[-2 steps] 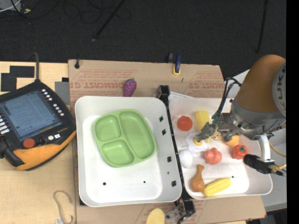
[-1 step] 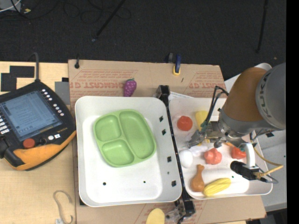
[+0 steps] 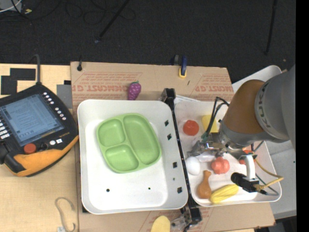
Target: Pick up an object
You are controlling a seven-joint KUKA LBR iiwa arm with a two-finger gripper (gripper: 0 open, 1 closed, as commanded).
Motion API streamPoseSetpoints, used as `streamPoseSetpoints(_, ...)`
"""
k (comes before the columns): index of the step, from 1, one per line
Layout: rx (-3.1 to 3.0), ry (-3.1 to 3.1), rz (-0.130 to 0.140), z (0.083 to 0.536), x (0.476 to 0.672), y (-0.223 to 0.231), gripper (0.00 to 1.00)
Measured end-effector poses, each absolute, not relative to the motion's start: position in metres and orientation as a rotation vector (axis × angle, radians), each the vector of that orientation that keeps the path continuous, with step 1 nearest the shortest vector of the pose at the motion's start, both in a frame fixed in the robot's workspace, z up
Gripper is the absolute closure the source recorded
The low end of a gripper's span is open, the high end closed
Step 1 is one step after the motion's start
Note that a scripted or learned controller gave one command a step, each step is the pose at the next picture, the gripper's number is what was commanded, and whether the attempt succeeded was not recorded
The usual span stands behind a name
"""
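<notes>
Overhead, the gripper [image 3: 206,147] hangs low in the right bin [image 3: 273,170], seemingly beside a white egg [image 3: 193,166]; its grasp cannot be told.

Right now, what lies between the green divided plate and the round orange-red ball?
In the camera view, between the green divided plate and the round orange-red ball runs the black divider strip joining the bins.

Green divided plate [image 3: 128,142] in the left bin [image 3: 96,187], teach pendant [image 3: 34,124] on the worktop [image 3: 38,192], purple grapes [image 3: 134,90] on cardboard [image 3: 111,81], yellow clamp [image 3: 183,66] at the back edge
</notes>
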State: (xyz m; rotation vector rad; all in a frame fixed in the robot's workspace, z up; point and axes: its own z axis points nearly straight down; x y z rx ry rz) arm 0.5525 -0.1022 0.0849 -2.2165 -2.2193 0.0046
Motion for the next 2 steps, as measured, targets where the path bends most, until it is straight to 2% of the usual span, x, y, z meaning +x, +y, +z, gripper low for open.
streamPoseSetpoints(1, -2.225, -2.211, 0.003, 0.097, 0.553, -0.104, 1.00)
streamPoseSetpoints(2, -2.230, -2.214, -0.001, 0.150, 0.543, -0.105, 1.00)
